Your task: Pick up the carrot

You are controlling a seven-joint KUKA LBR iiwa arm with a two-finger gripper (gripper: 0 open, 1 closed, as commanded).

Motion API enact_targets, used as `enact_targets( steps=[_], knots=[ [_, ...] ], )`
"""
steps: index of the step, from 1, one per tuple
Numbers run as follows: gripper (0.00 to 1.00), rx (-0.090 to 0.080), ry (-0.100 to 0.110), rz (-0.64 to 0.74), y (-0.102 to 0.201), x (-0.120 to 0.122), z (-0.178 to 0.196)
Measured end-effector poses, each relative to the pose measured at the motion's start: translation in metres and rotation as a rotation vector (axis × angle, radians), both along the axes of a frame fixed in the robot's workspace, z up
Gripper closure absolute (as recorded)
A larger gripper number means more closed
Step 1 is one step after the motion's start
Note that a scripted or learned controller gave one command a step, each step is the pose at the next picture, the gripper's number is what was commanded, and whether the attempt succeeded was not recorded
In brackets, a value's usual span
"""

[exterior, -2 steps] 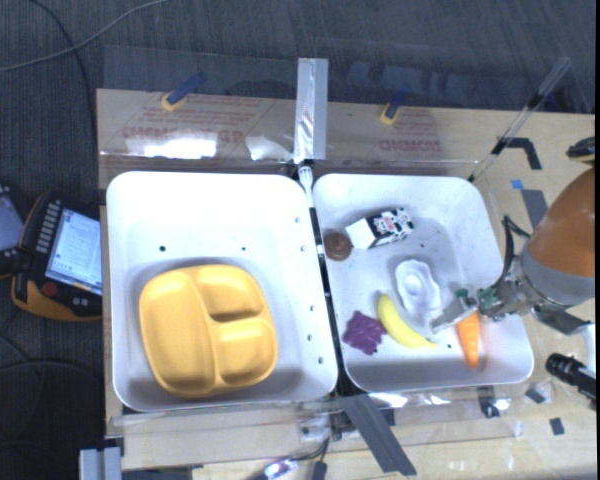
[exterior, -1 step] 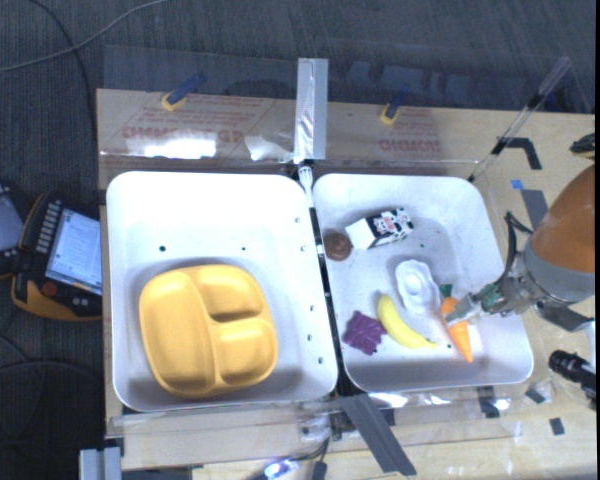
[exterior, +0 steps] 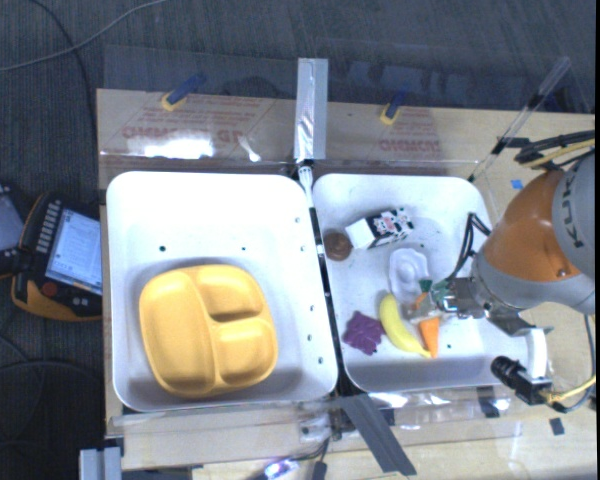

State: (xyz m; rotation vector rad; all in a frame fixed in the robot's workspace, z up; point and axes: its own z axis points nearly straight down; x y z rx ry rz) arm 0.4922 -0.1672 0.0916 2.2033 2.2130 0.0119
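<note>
Two shallow white bins sit side by side on the bench. Nearest the camera in the right bin (exterior: 380,373), the carrot (exterior: 430,334) lies on the floor just beside a banana (exterior: 401,325), with a purple piece (exterior: 363,332) to that one's left. The gripper (exterior: 442,300) hangs right at the carrot's upper end; whether it is spread or closed I cannot tell. Nothing looks lifted, so grasp and raise seem left. Farther back lies a small black-and-white carton (exterior: 390,225). The left bin (exterior: 130,198) holds a yellow divided tray (exterior: 208,326).
</note>
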Motion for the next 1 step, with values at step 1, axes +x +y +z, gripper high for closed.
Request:
enact_targets(
  steps=[1],
  knots=[
    [1.00,0.005,0.020,-0.053,0.0515,0.0661,0.1330]
  ],
)
